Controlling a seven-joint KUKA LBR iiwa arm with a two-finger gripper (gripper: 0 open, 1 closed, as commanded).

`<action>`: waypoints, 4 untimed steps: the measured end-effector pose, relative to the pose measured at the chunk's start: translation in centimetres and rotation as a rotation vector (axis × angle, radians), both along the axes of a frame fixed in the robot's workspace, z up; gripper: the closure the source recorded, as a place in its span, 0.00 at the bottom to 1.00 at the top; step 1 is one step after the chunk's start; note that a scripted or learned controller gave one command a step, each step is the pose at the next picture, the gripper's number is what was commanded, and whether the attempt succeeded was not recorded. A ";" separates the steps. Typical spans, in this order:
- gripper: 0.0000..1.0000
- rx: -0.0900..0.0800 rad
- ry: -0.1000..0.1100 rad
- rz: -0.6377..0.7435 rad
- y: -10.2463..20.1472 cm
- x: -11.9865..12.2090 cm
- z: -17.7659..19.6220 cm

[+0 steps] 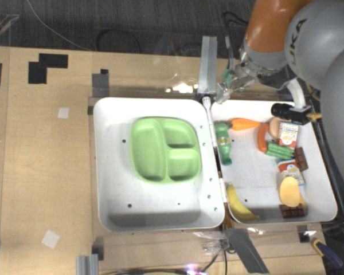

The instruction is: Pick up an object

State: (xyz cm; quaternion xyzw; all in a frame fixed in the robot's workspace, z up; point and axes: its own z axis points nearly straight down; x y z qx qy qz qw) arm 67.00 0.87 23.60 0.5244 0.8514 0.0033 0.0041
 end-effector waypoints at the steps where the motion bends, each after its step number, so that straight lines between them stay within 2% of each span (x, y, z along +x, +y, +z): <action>1: 1.00 -0.004 0.004 0.324 -4.5 0.0 -5.0; 2: 1.00 -0.008 0.002 0.500 -11.2 -2.0 -5.4; 3: 1.00 -0.003 -0.002 0.214 -5.4 -3.6 1.4; 4: 1.00 -0.002 0.000 0.179 -2.5 -0.1 2.8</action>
